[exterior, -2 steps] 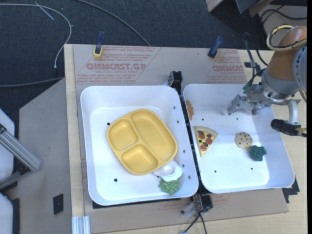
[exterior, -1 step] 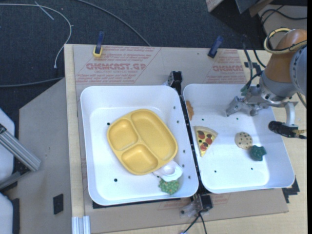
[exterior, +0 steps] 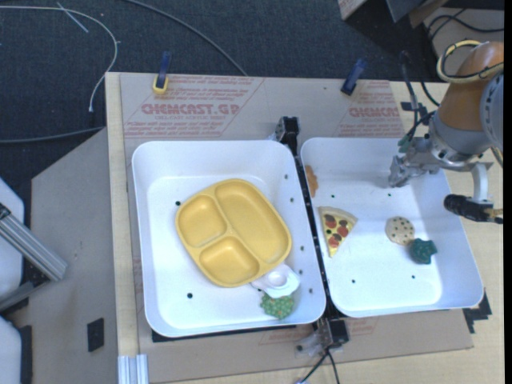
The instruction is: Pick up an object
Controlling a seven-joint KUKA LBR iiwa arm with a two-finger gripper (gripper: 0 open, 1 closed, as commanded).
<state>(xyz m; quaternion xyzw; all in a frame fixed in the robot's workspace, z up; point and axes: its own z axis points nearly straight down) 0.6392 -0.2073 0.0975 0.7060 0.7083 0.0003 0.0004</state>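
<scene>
1. The jaws [exterior: 398, 174] hang over the right bin [exterior: 376, 294]; their state cannot be told.
2. Pizza slice [exterior: 336, 229], cookie [exterior: 399, 230] and broccoli [exterior: 422, 250] lie loose below.

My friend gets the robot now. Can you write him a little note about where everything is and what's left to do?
Gripper: over the back of the right bin, nothing between its fingers; open or shut unclear.
Right bin: pizza slice, cookie, green broccoli-like toy.
Left bin: yellow divided tray; a white piece and a leafy green piece at its front corner.
Done: nothing picked up yet.
Left: pick any one object; the cookie looks nearest.
</scene>
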